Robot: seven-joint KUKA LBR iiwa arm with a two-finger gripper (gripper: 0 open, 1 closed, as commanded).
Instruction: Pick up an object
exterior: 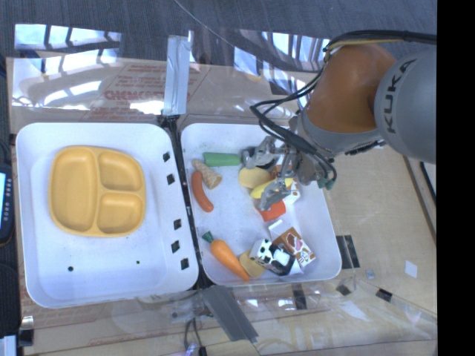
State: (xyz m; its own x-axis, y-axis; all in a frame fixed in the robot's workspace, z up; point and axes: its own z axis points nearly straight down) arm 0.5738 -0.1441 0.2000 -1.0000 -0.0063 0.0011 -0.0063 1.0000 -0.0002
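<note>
Cow-patterned toy (276,256) and carrot (225,258) at the right bin's (319,221) near edge.
The gripper (273,175) reaches low among a yellow piece (254,177), green block (221,159) and sausage (202,192); whether its fingers are parted or gripping cannot be told. A yellow divided plate (96,190) lies in the left bin (44,265).

This looks like a robotics lab. A grey industrial arm (401,87) reaches over two white bins (30,221) of toy food taped to a counter (386,221). Loose cables (274,110) hang off the arm.
</note>
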